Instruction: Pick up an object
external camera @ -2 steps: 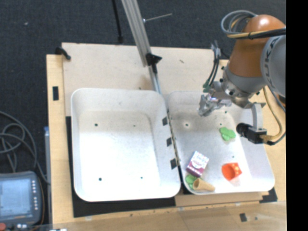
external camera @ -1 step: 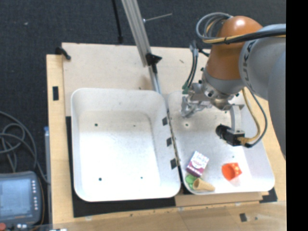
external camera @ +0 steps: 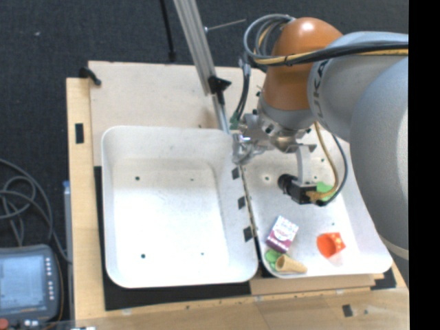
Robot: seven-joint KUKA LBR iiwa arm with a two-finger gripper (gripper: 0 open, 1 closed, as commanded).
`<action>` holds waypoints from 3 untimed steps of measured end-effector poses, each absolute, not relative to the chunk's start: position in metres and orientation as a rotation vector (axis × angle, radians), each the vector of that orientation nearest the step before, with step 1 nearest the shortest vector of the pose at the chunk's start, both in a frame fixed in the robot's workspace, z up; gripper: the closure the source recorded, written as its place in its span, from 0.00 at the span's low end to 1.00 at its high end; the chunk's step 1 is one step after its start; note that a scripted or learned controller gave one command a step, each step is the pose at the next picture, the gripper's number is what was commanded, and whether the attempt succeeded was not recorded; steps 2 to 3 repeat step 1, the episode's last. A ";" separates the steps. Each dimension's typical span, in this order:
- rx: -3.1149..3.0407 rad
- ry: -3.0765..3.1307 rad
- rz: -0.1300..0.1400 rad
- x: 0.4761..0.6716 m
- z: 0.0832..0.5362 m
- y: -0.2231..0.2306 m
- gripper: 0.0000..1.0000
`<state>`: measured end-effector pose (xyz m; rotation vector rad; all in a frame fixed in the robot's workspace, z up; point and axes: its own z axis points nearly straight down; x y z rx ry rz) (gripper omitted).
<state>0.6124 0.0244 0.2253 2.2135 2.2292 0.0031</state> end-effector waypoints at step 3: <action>2.213 2.230 0.004 0.618 0.223 0.081 1.00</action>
